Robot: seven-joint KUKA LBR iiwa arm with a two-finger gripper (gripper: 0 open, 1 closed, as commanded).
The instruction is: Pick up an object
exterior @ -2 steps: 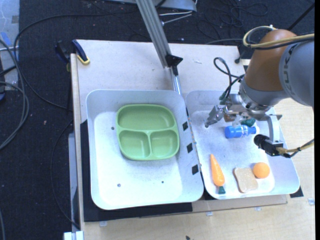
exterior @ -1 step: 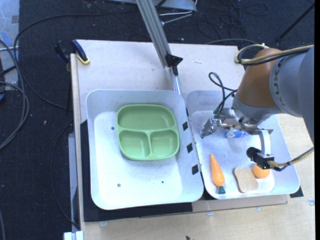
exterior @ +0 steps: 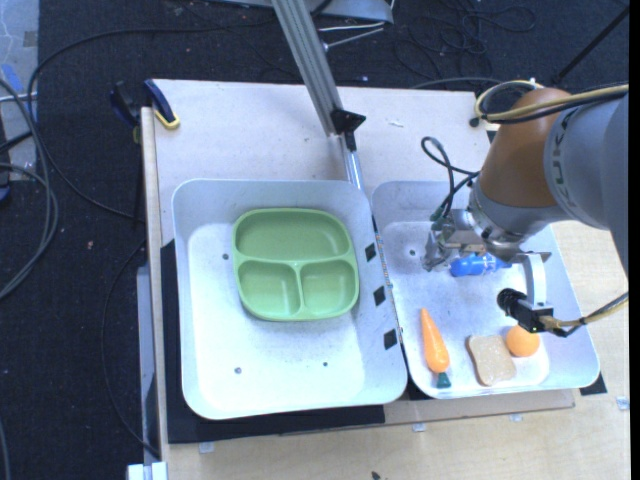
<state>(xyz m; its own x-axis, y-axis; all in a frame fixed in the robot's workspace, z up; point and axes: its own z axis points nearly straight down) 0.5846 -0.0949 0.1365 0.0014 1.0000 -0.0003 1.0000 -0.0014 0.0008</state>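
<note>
Carrot (exterior: 433, 338) lies lengthwise, tip toward far side; hand (exterior: 437, 251) grip unclear.

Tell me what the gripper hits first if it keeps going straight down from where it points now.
Likely the blue object beside the gripper, or the bare floor of the right bin. Depth is unclear from above.
</note>
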